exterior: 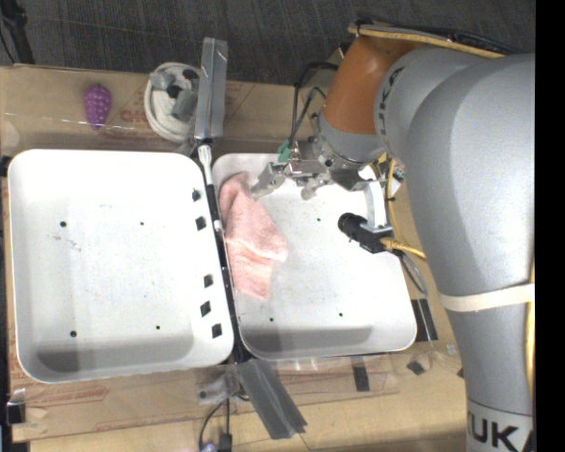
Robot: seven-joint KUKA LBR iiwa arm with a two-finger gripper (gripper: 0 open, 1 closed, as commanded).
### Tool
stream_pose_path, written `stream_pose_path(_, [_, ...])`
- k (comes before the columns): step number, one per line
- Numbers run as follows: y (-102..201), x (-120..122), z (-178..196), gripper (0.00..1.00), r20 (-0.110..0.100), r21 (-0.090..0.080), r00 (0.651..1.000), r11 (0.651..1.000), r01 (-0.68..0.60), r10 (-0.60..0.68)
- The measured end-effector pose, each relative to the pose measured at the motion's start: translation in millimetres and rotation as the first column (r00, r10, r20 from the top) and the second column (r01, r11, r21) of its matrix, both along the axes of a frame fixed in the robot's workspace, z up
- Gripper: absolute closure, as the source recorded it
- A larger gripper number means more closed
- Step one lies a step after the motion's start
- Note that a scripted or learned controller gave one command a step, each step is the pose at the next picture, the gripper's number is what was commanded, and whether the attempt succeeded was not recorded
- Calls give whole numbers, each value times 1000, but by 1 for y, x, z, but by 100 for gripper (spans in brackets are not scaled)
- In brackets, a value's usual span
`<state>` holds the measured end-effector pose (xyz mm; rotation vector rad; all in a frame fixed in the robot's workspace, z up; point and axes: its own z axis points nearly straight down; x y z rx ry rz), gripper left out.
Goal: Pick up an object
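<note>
Lying just below and to the left of the gripper [284,179], a pink cloth [250,236] is seen crumpled in the right bin [358,323], along that bin's left wall beside the divider between the two bins. The cloth's upper end is found close under the gripper's fingertips [262,185], though contact between them cannot be made out. To the gripper's right and below it, most of the right bin's white floor is left bare, apart from a black fitting [361,231] on the arm that hangs over it. Behind the gripper, the bin's far rim runs close by, and the grey arm [452,168] with its orange band [356,88] crowds the right side. Far to the gripper's left, the left bin [104,252] is seen wide and white. Beyond that bin's far rim, a small purple object [97,104] and a white coil [172,100] are set on the bench. The metal fingers are seen pointing left, but whether they are apart or together cannot be told, and nothing is visibly held between them.
</note>
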<state>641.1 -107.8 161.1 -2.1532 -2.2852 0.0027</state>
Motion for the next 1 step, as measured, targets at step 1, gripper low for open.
stream_pose_path(1, [-5,-28,-67,0,4,0,999,999,-47,47])
